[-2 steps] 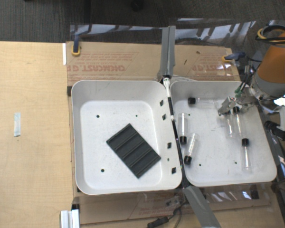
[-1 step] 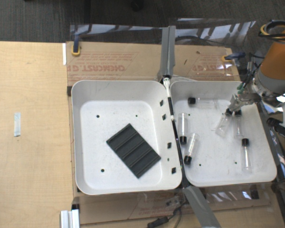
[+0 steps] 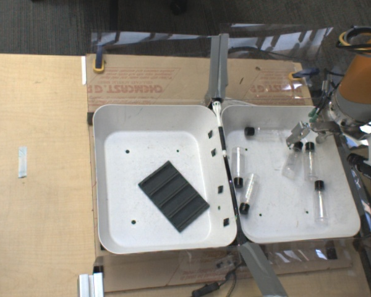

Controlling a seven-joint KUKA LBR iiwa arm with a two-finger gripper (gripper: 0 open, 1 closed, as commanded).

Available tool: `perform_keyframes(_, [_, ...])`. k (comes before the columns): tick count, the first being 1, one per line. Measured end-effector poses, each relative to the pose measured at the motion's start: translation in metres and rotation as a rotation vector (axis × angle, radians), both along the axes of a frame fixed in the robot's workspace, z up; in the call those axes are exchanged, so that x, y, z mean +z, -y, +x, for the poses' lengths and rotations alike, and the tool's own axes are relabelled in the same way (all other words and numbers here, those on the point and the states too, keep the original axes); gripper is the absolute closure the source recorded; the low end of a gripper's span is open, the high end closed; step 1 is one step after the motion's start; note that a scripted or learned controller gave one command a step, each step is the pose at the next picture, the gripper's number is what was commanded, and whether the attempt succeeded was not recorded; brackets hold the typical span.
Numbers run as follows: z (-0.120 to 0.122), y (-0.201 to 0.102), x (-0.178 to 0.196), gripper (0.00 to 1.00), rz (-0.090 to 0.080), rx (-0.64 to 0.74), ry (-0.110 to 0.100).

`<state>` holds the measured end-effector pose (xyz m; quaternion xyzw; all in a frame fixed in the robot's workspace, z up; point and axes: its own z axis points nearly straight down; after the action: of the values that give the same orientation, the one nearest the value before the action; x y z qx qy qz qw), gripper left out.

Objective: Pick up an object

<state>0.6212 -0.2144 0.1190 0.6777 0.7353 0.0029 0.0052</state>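
Hand (image 3: pixel 300 136) sits low over the far part of the right bin (image 3: pixel 352 228), w/ the grey arm (image 3: pixel 358 85) coming in from the right, orange band up top. Can't tell if it's released or clenched, too small and cluttered at the tip to judge. Nothing visibly caught in it, so I read this as approach, not a lift.

Candidates are right there: a clear tube w/ black cap (image 3: pixel 310 159) just below the tip, cap end nearest the hand. Another capped tube (image 3: pixel 320 200) lies nearer us on the right side of the bin. Two more tubes (image 3: pixel 238 166) and (image 3: pixel 247 193) lie along the bin's left side, plus a loose black cap (image 3: pixel 250 130) at the far edge. Over in the left bin (image 3: pixel 102 166), a dark ribbed slab (image 3: pixel 174 195) lies flat at an angle, well apart from the hand.

How to do it well, IMO: go for the closest tube. Straddle it across its short width, not along its length. Aim mid-body rather than at the cap, since a round clear tube will likely roll or squirt out if pinched off-centre. Drop straight down, close, then lift slow.
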Motion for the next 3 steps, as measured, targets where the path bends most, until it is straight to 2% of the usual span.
perform_keyframes(2, [0.000,0.000,0.000,0.00,0.000,0.000,0.000])
perform_keyframes(3, [0.019,-0.001,-0.026,0.00,0.010,0.056,-0.008])
